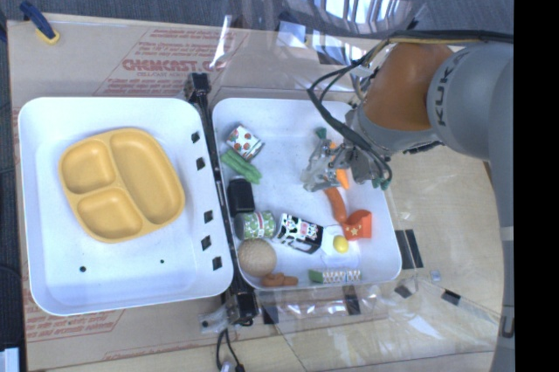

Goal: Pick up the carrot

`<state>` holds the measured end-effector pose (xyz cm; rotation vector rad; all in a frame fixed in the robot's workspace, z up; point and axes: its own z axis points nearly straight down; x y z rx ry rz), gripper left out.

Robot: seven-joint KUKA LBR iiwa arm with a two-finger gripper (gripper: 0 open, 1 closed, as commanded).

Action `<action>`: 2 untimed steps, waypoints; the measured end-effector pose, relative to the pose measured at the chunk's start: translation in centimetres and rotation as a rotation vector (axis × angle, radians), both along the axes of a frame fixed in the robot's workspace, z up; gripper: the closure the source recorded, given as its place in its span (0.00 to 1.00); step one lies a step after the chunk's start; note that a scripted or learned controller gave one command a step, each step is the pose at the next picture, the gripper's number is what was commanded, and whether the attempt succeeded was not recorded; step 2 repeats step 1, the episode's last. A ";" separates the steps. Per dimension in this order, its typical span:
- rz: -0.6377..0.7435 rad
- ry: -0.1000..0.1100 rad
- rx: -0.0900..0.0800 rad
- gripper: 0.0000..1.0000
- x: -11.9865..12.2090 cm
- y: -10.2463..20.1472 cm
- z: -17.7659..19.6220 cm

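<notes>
Two shallow white bins sit side by side on my bench. My grey arm with its orange band (397, 86) comes in from the right and reaches over the right bin (376, 121). My silver two-finger gripper (321, 174) hangs low over the middle of that bin. The long orange carrot (336, 197) lies just beside it, on the bin floor, with its top end touching or tucked under my gripper. I cannot tell if my gripper is clenched or let go, and I cannot see the carrot caught in it. A small red-orange block (358, 224) sits right by the carrot's lower end, and a little yellow ball (340, 244) is near that. Farther left in the same bin are a green bean pod (240, 164), a small box with red and green dots (244, 141), a black block (239, 195), a green spotted can (258, 225), a black and white cow-print carton (301, 233), a round tan ball (257, 257) and a brown sausage shape (279, 279). The left bin (39, 257) holds a yellow plastic plate with three parts (120, 182), well apart from my gripper.
</notes>
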<state>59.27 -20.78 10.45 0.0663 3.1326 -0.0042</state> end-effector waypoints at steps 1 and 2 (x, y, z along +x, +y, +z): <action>-0.267 0.001 0.002 1.00 2.4 0.4 6.1; -0.267 0.001 0.002 1.00 2.4 0.4 6.1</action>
